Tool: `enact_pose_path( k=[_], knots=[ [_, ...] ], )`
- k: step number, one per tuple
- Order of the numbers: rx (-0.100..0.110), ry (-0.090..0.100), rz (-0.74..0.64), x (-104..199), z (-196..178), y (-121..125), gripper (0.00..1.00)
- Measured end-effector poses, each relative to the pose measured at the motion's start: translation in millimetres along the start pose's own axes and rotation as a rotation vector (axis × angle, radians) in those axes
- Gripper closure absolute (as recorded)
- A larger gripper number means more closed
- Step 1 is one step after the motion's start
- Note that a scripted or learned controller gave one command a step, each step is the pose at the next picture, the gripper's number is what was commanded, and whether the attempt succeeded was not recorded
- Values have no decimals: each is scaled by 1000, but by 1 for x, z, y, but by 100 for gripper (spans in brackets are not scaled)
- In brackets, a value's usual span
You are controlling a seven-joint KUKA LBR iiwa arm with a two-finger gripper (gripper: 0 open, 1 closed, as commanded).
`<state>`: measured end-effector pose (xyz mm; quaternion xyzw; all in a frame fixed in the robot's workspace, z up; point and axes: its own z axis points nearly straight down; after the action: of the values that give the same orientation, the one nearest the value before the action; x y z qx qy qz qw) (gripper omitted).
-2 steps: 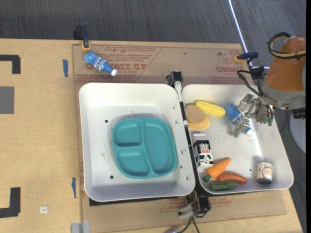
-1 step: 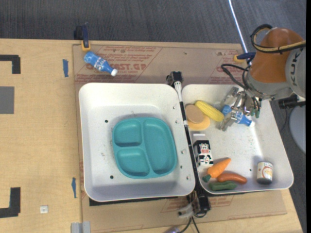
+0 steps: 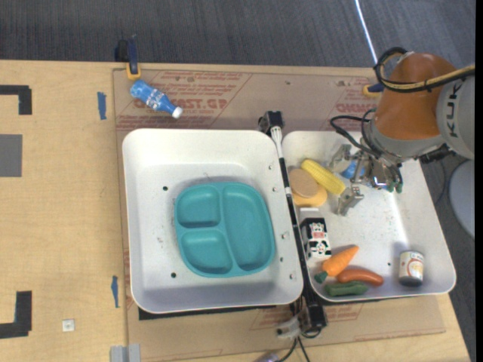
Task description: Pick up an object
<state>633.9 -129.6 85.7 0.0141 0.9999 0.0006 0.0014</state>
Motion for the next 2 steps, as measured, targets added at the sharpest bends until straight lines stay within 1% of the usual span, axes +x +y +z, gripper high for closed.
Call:
enact_pose_path(
  k=[1, 2],
  knots=[
    [0, -5, -291, -23, 0, 40, 0],
    [1, -5, -520, -21, 0, 8, 0]
  ],
)
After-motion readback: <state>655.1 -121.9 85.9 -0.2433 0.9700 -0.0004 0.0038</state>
